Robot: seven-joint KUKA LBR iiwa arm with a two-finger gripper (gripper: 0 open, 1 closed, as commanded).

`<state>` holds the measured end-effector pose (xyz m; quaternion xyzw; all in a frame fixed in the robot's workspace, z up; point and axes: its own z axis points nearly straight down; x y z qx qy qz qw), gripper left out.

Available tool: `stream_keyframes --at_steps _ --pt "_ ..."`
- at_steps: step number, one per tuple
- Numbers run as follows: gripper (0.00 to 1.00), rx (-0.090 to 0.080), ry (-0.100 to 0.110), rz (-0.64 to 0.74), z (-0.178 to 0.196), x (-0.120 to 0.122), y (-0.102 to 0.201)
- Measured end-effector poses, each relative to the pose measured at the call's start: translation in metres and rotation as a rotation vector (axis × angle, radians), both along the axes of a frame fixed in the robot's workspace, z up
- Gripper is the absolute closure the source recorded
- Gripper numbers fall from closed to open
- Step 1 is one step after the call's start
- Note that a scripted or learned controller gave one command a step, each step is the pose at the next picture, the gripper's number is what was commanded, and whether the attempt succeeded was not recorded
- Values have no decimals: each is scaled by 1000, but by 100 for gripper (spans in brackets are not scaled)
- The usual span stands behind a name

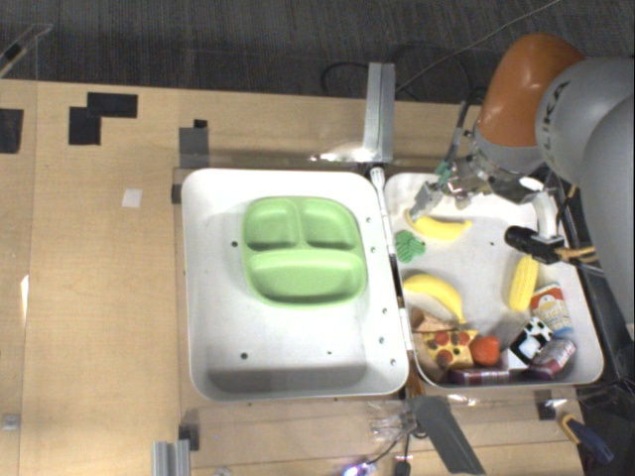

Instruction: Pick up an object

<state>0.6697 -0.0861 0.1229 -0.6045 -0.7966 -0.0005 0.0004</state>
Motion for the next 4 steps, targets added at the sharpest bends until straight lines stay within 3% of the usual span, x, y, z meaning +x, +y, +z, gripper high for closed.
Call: stream_keyframes --at_steps 1,2,3,4 --pt "0 0 -28 89 -27 -23 -17" --pt "100 4 -29 90 -18 -21 -15" --pt "100 0 3 -87 -31 0 -10" --pt "100 0 -8 -139 64 -45 32"
